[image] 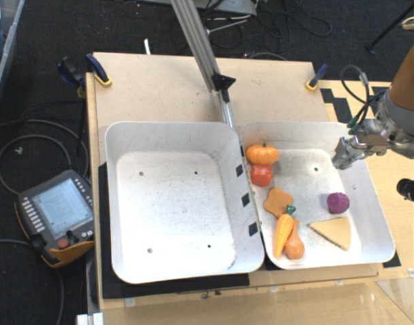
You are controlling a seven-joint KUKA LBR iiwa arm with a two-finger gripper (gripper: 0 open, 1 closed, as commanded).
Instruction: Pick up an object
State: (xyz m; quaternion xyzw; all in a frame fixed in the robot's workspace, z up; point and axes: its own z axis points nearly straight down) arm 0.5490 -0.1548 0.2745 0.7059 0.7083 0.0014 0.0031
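While the right bin [369, 249] holds all the objects, the left bin [126, 147] shows only a speckled white floor. Along the right bin's left side lie a pumpkin [262, 155] touching a red tomato [261, 175], then a brown cookie [279, 200], a carrot [283, 231] and an orange gourd [295, 244] pressed together. A purple ball [337, 202] sits further right, a cheese wedge [333, 232] just nearer. The pincer [343, 154] hangs over the bin's far right corner, apart from every object; how its tips stand I cannot tell. A metal pole [197, 36] slants across the wooden worktop [166, 87]. Clamps [97, 70] grip its far corners. On the dark floor at left rests a pendant [58, 215], with cables beyond.
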